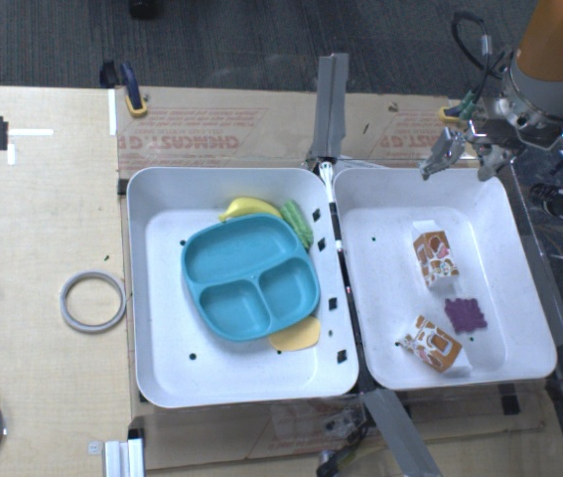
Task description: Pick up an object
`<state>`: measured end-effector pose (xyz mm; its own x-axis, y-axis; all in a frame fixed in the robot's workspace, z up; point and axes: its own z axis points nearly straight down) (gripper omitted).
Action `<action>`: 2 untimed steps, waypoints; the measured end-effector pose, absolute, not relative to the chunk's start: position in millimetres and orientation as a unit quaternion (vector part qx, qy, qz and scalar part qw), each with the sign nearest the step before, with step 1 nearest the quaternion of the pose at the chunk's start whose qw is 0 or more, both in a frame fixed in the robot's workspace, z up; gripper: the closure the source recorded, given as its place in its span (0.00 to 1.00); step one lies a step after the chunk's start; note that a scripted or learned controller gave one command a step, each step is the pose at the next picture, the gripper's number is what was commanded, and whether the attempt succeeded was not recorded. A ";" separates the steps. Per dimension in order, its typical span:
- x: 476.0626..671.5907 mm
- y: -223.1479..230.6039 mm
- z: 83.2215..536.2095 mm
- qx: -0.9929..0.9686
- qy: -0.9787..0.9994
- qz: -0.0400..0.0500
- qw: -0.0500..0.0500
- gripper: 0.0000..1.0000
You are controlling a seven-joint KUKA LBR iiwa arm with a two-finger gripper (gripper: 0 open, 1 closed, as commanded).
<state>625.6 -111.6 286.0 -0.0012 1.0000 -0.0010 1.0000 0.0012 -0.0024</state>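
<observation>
Left bin (152, 366): holds a blue divided plate (251, 278) over yellow pieces.
Right bin (519, 361): holds two small cartons (435, 257) and a purple object (466, 315), all lying loose.
Gripper (463, 162): above right bin's far rim, fingers spread apart, grasping nothing.

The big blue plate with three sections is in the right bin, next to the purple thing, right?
Not quite. The camera view shows the blue three-section plastic plate in the left white bin. The small purple object lies in the right white bin.

Robotics lab: clamped bench (43, 197), paired white bins (147, 296), grey carpet (261, 18).
</observation>
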 end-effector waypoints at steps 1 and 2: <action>596.5 -99.6 163.0 -0.680 -0.733 0.001 0.001 0.00; 582.8 -118.4 123.5 -0.631 -0.776 -0.003 -0.004 0.00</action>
<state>582.8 -118.4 123.5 -0.2048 0.9788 -0.0025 0.9788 0.2048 0.0089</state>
